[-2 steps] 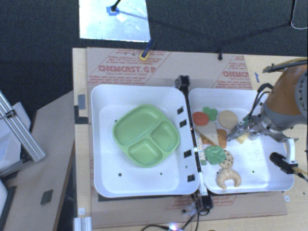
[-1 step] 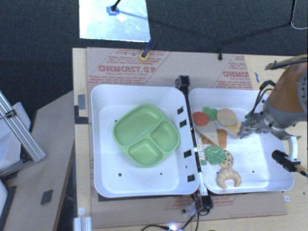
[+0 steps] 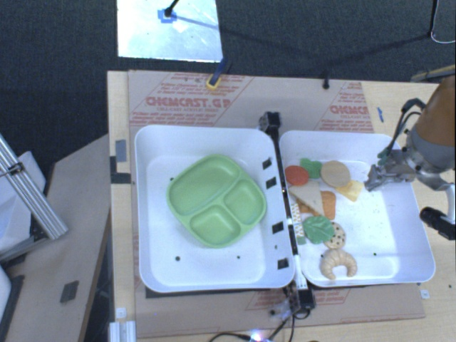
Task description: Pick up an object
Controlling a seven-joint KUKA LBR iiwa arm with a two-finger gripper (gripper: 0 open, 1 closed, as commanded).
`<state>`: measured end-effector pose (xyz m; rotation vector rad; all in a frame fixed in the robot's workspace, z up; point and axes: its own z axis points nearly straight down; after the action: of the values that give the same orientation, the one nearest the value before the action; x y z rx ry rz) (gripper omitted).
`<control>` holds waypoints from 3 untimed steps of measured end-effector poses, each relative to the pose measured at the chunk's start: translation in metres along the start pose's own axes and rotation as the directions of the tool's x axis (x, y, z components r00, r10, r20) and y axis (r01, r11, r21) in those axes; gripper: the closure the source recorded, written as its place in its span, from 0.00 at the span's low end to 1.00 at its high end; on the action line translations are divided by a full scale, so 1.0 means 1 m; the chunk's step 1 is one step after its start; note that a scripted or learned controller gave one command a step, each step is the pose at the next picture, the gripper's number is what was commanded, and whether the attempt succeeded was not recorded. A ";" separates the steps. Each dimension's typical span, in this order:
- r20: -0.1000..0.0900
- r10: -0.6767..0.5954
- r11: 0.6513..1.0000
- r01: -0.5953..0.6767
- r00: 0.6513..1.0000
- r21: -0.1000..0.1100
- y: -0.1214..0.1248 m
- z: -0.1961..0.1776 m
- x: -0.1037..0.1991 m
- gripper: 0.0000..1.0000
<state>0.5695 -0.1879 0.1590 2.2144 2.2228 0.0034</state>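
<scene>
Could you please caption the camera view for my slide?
KUKA arm's hand hovers over right bin of toy food beside green divided plate in left bin.

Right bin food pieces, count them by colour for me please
Right bin, by colour:
Green: 2
Red: 1
Orange: 1
Yellow: 1
Tan or beige: 4
Total: 9
</scene>
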 end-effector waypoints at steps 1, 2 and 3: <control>0.000 0.000 1.000 0.000 1.000 0.001 0.000 -0.043 0.003 1.00; 0.000 -0.001 1.000 0.001 1.000 0.001 0.002 -0.066 0.003 1.00; -0.002 -0.004 1.000 0.004 1.000 0.001 0.008 -0.075 0.049 1.00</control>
<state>0.5767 -0.1384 0.2335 2.2112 2.2292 0.0037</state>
